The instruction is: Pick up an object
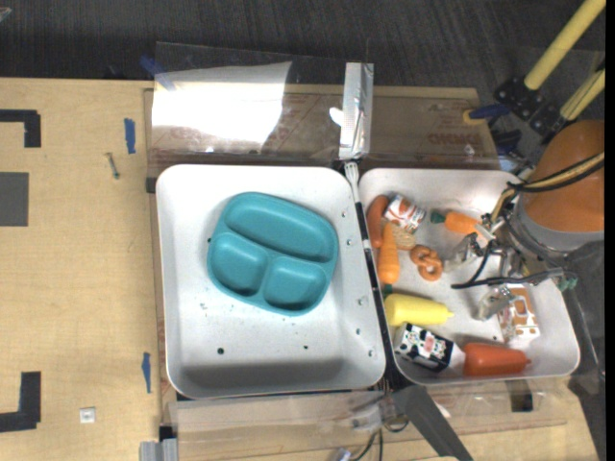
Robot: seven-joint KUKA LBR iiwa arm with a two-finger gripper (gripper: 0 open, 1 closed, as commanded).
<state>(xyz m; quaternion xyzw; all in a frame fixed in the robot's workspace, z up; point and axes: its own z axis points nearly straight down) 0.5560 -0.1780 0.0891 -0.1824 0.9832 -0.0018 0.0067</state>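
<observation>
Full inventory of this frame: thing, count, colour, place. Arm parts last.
shallow white bins: 2, white, side by side on the bench
teal three-compartment plastic tray: 1, teal, in the left bin
yellow plastic piece: 1, yellow, right bin, lower left
orange-red elongated piece: 1, right bin, near front wall
black-and-white patterned small item: 1, right bin, front left
orange carrot-like pieces: about 2, right bin, along left wall
orange pretzel-shaped piece: 1, right bin, middle
small orange piece with green end: 1, right bin, back
grey arm with orange band: 1, over the right bin's right side
tool: 1, low in the right bin
</observation>
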